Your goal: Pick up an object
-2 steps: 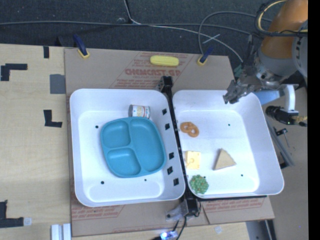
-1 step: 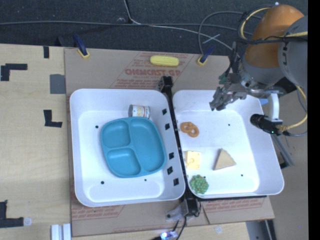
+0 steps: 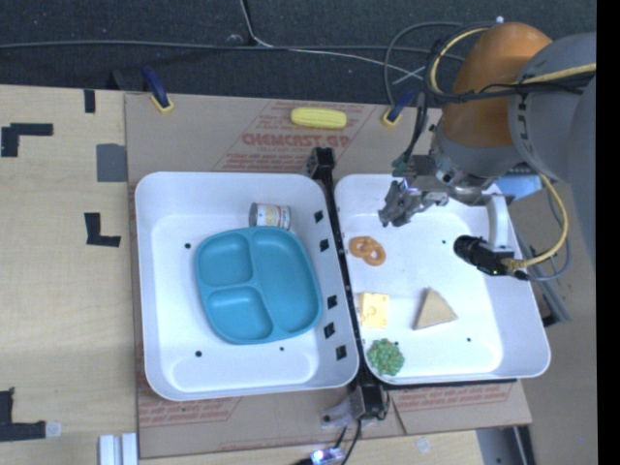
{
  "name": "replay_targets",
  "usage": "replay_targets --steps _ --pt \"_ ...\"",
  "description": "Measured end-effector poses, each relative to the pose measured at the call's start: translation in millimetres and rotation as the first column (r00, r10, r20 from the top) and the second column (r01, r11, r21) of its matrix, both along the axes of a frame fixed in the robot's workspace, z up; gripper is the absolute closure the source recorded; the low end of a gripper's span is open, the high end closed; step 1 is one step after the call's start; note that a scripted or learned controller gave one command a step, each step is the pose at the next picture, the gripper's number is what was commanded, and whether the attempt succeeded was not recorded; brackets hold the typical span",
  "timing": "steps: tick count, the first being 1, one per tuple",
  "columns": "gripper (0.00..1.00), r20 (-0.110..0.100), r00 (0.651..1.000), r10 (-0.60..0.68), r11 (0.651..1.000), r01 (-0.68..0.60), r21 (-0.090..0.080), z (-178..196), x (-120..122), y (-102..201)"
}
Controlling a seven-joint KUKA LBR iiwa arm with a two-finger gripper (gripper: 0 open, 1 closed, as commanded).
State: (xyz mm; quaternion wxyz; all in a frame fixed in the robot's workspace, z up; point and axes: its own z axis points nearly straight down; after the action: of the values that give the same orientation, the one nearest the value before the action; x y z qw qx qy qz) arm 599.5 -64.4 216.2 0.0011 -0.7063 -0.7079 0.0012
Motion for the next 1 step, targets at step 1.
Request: replay_targets --steps 1 --pt "1.00 0.003 1.000 0.004 1.000 -0.004 0.001 9.4 -2.4 54.4"
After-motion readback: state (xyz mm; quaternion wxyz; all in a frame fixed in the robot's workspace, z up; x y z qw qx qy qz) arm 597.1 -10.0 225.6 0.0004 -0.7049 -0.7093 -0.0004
